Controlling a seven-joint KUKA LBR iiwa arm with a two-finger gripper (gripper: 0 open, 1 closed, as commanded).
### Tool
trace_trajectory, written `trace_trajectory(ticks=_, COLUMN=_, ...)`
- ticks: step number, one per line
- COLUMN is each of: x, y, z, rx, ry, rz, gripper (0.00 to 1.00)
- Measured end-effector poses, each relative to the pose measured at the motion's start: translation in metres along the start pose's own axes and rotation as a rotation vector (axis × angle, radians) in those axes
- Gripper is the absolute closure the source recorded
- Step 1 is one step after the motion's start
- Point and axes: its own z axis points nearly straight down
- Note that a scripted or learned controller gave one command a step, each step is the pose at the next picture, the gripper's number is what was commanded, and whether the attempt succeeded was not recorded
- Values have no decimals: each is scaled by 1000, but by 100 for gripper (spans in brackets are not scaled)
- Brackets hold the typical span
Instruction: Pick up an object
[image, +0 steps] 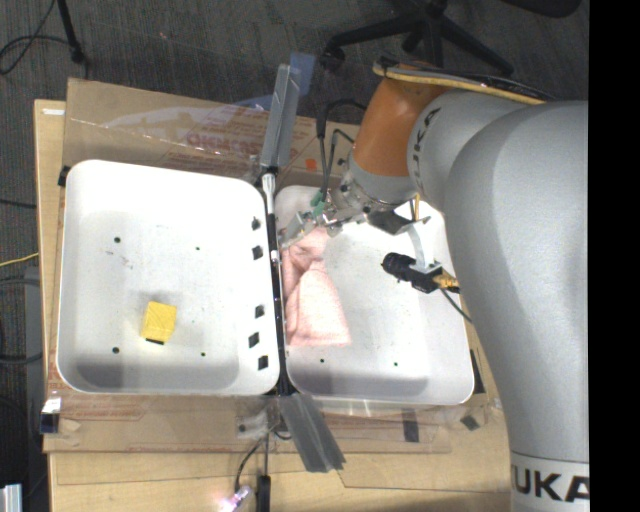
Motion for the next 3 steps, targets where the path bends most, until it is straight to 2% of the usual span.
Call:
trace_trajectory(ticks=1, x=-11, y=-13, z=37, rx=-3, ry=-3, rz=49, gripper=0)
trace_trajectory(ticks=2, x=-9, y=-12, z=27, rx=0, ry=1, rz=43, gripper=100)
trace_trajectory(ticks=3, x=7, y=2, z=-62, rx=4, ry=5, rz=236, gripper=100)
